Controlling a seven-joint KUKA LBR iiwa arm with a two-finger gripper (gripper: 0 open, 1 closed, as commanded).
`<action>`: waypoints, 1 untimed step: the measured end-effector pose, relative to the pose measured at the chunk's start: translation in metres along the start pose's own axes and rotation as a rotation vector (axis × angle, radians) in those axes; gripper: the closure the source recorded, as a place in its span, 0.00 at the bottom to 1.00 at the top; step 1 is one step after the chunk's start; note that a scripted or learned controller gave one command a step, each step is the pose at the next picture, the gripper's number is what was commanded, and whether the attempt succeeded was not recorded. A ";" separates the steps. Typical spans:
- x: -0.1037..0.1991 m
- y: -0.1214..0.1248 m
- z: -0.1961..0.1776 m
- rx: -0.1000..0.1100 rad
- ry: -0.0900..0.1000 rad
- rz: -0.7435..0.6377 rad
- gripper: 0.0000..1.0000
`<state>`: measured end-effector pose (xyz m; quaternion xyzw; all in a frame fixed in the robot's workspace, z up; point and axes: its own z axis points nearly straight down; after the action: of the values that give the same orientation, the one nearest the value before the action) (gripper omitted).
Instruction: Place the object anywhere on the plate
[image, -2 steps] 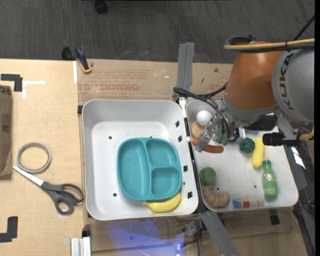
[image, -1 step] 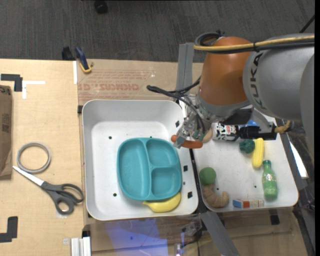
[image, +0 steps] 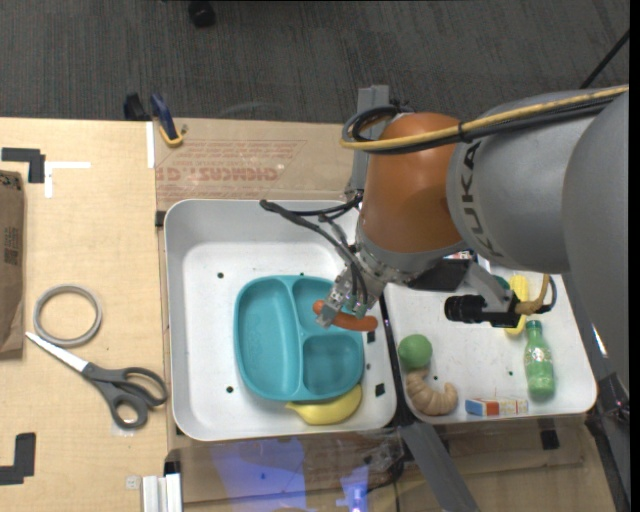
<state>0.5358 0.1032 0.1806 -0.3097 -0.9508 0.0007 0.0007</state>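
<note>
Grey arm with orange band reached from the right over the teal divided plastic plate (image: 268, 335).
Its fingers (image: 338, 303) were clamped on a small orange-red object (image: 350, 321) at the plate's right edge.

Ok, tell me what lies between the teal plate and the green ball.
In the camera view, only the adjoining side walls of the left bin and right bin lie between the teal plate and the green ball; no loose item sits there.

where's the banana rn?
Left bin, near its front edge: the banana lies tucked under the teal plate's front rim, just left of the divider between bins.
</note>
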 end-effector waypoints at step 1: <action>0.038 -0.046 -0.010 0.001 0.001 0.315 1.00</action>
<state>0.4776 0.0883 0.1908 -0.4550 -0.8905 0.0012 0.0010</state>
